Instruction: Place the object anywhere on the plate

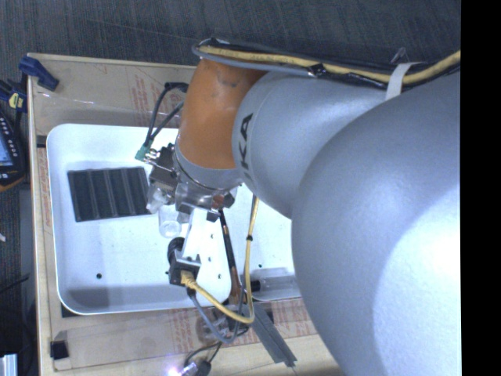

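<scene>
Plate (109, 193), dark, ridged, in white bin (70, 280)

Bulky smooth grey arm (368, 210), orange band (213, 116) above the wrist, yellow cable (329, 70) along its casing, black wires beside the pincer

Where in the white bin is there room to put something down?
Bare floor lies in the white bin below the dark ribbed plate, toward the near wall, and in a thin strip above the plate. It is crowded on the right, where the arm's orange band and cables hang over.
</scene>
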You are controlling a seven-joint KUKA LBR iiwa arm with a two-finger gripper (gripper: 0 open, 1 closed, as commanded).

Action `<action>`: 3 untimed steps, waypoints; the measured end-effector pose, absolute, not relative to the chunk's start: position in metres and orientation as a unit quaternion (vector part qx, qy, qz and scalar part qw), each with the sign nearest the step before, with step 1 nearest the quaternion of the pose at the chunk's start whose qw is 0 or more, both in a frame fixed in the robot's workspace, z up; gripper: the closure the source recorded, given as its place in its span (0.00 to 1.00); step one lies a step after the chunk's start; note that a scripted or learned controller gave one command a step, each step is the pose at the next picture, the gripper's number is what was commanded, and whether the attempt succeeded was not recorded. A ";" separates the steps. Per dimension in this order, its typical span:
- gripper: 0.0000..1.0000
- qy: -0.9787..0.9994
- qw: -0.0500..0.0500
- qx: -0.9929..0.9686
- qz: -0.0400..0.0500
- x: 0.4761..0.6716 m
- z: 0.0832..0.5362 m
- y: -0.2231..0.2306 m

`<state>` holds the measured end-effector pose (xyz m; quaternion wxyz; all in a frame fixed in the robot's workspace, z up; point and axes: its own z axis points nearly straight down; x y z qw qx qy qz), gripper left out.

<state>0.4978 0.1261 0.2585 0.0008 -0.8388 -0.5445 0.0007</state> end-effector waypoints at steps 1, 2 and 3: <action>1.00 -0.481 0.002 -0.877 0.004 0.474 0.190 0.185; 1.00 -0.542 0.001 -0.841 0.002 0.502 0.238 0.218; 1.00 -0.550 0.002 -0.835 0.003 0.504 0.253 0.164</action>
